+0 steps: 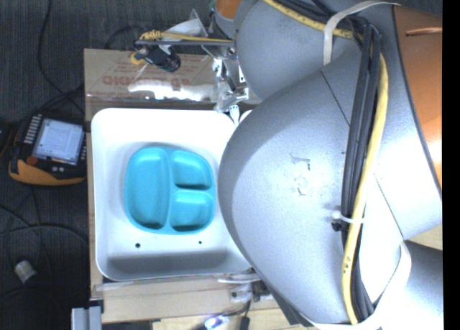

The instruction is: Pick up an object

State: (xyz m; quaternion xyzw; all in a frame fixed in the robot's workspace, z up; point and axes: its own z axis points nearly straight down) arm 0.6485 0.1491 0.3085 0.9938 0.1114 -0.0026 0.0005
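A blue plastic tray (170, 189) with three compartments lies flat in the left white bin (115, 134), slightly left of the bin's middle. The grey arm (323, 163) fills the right half of the view and hides the right bin. The gripper (228, 95) pokes out near the top edge of the left bin, at the back between the two bins, well apart from the blue tray. Only a small metal part of it shows.
A cardboard sheet (115, 70) lies behind the left bin with white crumpled material (172, 91) on it. A handheld controller with a screen (50, 145) rests on the floor to the left. Cables run over the dark carpet.
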